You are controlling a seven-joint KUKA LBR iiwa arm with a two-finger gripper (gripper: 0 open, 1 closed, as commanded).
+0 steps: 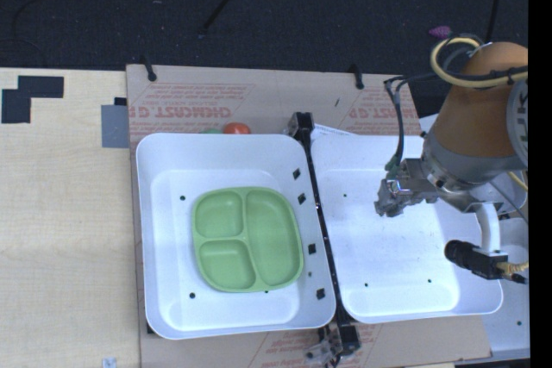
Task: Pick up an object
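Note:
A pale green divided plate [247, 239] with three compartments lies flat in the middle of the left white bin [164, 185]. My gripper [390, 201] hangs over the right white bin [362, 159], near its centre and toward the right side, well away from the plate. Seen from above, its metal fingers are small and dark against the bin floor. Nothing shows between them.
A small red-orange thing [236, 129] with a bit of green beside it sits just behind the left bin's far rim on the cardboard sheet [216, 103]. A black divider bar [312, 220] runs between the bins. Wooden benchtop [60, 228] lies to the left.

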